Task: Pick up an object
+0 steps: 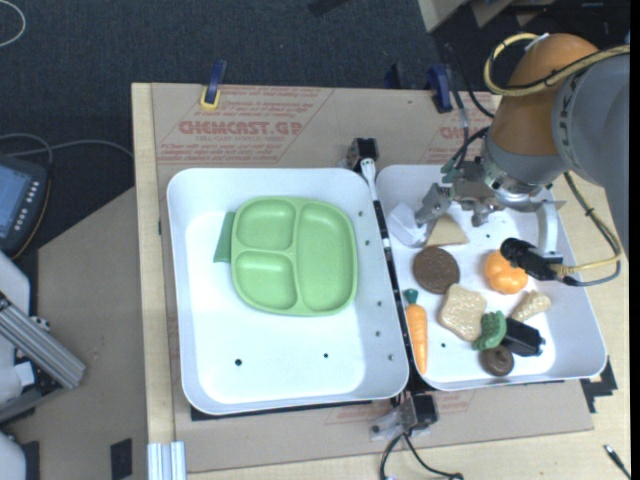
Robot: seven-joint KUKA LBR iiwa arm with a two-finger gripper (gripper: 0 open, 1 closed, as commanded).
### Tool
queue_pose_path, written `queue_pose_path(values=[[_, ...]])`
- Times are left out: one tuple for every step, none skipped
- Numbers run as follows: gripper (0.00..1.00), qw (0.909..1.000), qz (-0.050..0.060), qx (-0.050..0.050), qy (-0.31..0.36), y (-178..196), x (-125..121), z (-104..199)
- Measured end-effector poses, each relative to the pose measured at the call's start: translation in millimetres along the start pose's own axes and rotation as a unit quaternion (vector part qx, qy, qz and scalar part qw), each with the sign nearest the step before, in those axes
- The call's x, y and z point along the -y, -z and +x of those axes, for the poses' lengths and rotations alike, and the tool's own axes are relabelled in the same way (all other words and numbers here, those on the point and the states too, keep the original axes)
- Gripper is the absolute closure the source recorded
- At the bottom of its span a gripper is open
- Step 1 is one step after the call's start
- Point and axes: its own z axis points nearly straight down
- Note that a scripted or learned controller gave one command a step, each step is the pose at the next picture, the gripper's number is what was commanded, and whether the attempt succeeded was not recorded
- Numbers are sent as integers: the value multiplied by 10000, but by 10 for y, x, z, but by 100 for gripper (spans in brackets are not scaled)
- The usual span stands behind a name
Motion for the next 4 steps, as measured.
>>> queue_pose_path(values=[[0, 10000, -92, 3, 15, -233, -52, 9], [100, 9999, -140, -7, 7, -112, -79, 19], [100, 10000, -55, 11, 7, 331, -82, 63], [100, 10000, -62, 10, 8, 975, -80, 65]])
